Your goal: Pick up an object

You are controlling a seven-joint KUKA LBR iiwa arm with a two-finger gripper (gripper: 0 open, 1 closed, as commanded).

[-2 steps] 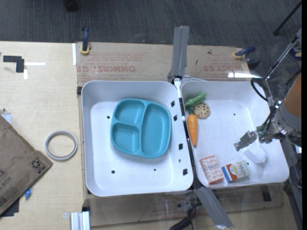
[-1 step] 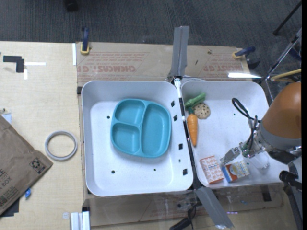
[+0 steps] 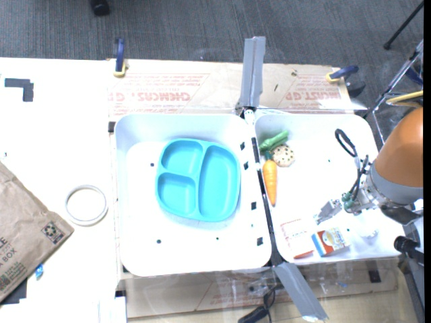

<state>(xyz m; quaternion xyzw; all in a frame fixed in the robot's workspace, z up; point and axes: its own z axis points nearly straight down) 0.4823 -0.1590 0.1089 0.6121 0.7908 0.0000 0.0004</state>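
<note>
My gripper [image 3: 328, 212] hangs low over the right bin [image 3: 316, 123], in its right half, with the grey arm and its orange band [image 3: 406, 153] behind it. Just below and left of the gripper lie a white card [image 3: 294, 235] and a small red and white box [image 3: 330, 241]. Along the bin's left wall lie an orange carrot [image 3: 270, 181], a speckled cookie [image 3: 283, 155] and a green vegetable [image 3: 274, 140]. A black loop [image 3: 346, 142] rests at the bin's far right. Nothing shows held in the gripper.
The left bin [image 3: 135, 180] holds a blue divided plate [image 3: 199, 180]. A white tape ring [image 3: 86, 204] and a brown cardboard box [image 3: 23, 237] lie on the bench at left. Blue clamps [image 3: 119, 50] and a grey post [image 3: 253, 69] stand behind the bins.
</note>
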